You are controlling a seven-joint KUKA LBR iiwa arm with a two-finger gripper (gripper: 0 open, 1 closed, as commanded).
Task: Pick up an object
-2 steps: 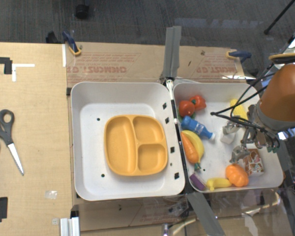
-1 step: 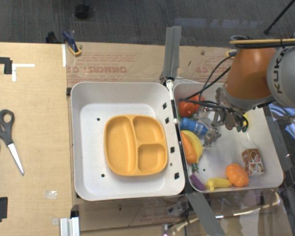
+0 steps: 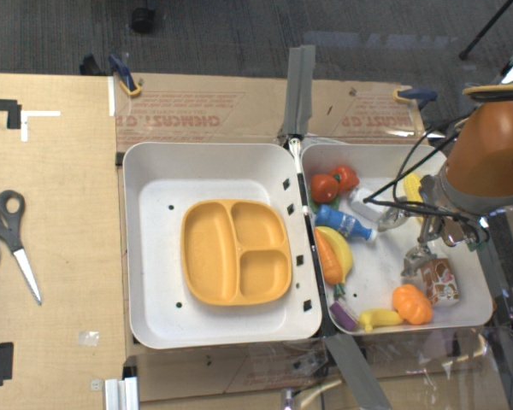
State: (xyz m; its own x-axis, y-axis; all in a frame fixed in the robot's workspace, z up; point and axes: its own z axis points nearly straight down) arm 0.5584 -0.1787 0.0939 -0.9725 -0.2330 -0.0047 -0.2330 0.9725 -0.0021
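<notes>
Brown-white packet just under gripper | right bin | jaws' state: cannot tell

The 2 bins are plain white, the left one with small black marks along its inner edge. The divided plate in the left bin is a flat yellow-orange. In the right bin, the tomato toy is red with a green top, the bottle blue with a white cap, the banana yellow, and the round fruit orange. A small packet is brown and white with red print. The desk is pale wood; the cardboard beneath the bins is tan with red lettering. The scissors are grey-handled. The arm shows an orange band.
</notes>
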